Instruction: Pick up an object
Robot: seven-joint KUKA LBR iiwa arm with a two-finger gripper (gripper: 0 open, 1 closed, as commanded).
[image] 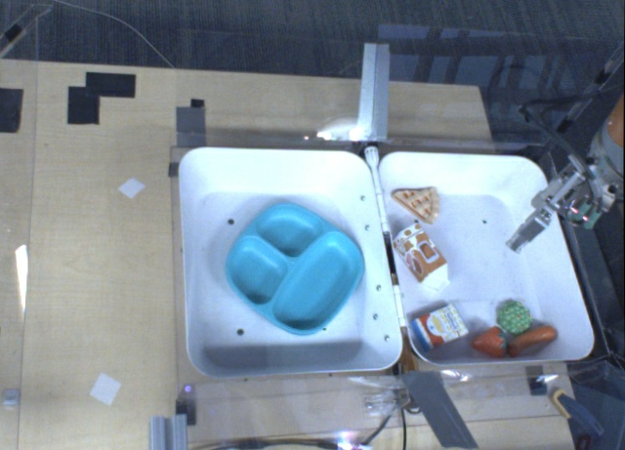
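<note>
The gripper hovers at the right bin's right edge (finger state unreadable); the carton lies left, near the divider. Centre over it before descending.

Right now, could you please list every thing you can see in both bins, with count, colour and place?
Divided plate: 1, light blue, middle of left bin.
Waffle wedge: 1, tan, right bin, top left.
Carton: 1, white and brown, right bin, along left wall.
Small carton: 1, red and white, right bin, bottom left.
Green toy: 1, bottom right.
Red-orange toys: 2 it seems, bottom right.
Gripper: 1, grey, over right bin's right side.
</note>
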